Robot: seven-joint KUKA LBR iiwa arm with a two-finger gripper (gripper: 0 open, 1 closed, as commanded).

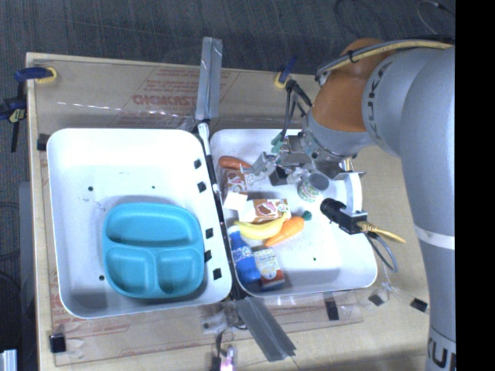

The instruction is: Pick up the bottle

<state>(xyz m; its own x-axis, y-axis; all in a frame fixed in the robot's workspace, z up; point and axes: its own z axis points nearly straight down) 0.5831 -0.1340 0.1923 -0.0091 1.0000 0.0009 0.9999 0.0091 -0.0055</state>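
Note:
The bottle (246,260) is blue with a printed label and lies on its side in the right bin (340,265), near the front left corner against the divider. My gripper (280,167) hangs over the back half of that bin, above and to the right of the bottle and well apart from it. The grey wrist with its orange band (344,103) reaches in from the right. Nothing shows between the gripper and the bottle but a pile of toy food.
A banana (259,227), a carrot (285,230), a brown packet (268,208) and a sausage (233,163) crowd the right bin between gripper and bottle. A blue divided tray (155,250) lies in the left bin (116,153). A black cable plug (340,213) hangs beside the wrist.

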